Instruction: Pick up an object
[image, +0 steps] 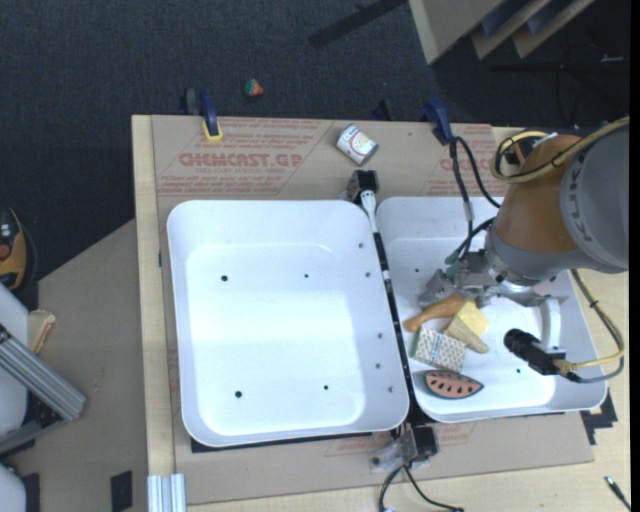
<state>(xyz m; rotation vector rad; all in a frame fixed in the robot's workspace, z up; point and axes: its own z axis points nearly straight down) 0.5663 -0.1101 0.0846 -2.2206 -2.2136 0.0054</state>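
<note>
End effector (452, 283) crowds items near right bin's (425, 215) left wall.

Small white packet (356, 144) (perhaps a box) on brown bench (290, 160).

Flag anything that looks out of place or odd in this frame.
One thing: a small white box lies tilted on the brown board behind the bins, outside both. The toy items, including the watermelon slice and cheese wedge, sit crowded in the right bin near the gripper.
</note>
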